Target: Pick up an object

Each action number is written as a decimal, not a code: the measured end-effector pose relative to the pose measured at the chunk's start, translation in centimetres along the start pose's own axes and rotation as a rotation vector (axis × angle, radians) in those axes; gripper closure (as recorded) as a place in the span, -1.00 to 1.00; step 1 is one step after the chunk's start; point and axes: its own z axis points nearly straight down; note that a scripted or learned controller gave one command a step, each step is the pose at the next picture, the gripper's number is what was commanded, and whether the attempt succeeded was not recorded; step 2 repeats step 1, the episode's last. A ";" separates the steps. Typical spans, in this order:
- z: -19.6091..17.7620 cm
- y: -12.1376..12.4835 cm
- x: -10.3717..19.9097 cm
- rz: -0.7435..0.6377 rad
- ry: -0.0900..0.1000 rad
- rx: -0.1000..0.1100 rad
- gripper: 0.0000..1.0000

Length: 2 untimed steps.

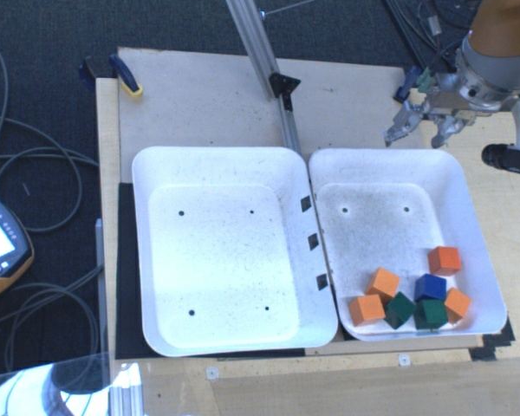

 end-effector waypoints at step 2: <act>11.7 2.6 3.3 -0.001 0.002 0.007 -1.00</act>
